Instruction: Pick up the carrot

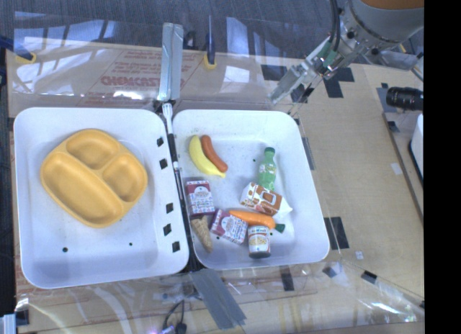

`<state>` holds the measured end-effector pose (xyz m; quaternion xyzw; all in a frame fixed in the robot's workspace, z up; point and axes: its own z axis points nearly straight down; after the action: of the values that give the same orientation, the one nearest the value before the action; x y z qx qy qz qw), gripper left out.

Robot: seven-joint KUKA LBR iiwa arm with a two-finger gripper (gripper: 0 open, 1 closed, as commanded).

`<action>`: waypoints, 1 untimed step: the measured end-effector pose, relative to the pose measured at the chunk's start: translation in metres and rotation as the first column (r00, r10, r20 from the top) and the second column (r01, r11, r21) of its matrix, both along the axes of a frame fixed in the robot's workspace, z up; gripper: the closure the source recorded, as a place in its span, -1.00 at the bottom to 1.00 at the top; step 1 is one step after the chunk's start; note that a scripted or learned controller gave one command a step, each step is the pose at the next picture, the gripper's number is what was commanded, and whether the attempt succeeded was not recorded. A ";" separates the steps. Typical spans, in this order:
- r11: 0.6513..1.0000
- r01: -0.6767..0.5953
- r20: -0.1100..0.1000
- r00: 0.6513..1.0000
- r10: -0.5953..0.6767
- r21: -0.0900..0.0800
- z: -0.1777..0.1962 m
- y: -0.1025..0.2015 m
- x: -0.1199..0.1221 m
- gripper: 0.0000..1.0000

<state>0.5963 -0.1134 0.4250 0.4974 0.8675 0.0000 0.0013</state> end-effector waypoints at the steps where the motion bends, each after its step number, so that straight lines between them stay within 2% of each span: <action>1: 0.967 -0.253 -0.004 0.967 0.253 0.001 0.012 0.059 -0.019 -1.00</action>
<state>0.5773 -0.0543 0.4368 0.3826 0.9239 -0.0008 -0.0007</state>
